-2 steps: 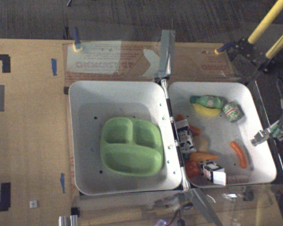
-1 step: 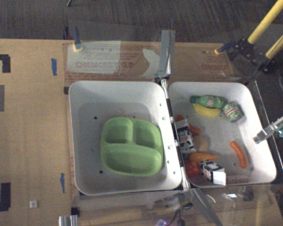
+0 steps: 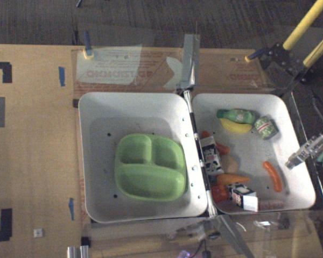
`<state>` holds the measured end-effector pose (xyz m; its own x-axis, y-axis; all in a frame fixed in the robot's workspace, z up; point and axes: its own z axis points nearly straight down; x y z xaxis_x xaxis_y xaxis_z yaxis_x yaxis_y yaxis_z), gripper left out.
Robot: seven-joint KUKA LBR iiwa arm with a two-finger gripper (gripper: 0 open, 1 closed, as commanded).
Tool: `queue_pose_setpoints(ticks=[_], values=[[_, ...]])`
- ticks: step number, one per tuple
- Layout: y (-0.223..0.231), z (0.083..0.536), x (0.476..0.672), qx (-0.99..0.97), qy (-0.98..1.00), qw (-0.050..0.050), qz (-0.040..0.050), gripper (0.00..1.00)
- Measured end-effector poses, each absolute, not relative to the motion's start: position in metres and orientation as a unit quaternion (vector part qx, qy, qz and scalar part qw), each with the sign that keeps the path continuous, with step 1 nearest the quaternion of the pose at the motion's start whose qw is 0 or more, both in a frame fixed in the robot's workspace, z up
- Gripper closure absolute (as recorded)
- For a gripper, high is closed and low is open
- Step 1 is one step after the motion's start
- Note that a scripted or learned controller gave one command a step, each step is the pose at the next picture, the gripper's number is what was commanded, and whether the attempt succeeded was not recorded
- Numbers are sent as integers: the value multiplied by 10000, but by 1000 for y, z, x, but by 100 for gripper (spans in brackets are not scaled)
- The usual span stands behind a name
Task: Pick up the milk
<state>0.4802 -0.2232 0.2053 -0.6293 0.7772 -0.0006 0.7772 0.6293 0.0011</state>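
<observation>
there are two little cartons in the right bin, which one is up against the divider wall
The black-and-white milk carton, lying against the right bin's left wall. The other carton sits near the front edge, away from that wall.

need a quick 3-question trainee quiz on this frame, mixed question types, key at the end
1. True or false: the green divided plate lies in the same bin as the milk carton.
2. Multiple choice: where does the milk carton sit in the right bin? A) against the wall shared with the left bin; B) far right corner; C) beside the green can.
3. Fill in: the yellow banana lies right next to the green ____.

Key: 1. False, the plate is in the left bin, the milk in the right. 2. A. 3. bottle.
</observation>
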Motion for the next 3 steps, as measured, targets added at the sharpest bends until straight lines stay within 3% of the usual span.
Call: queue_pose_setpoints(ticks=[3], values=[[-223, 227, 482, 2090, 9779, 40, -4, 100]])
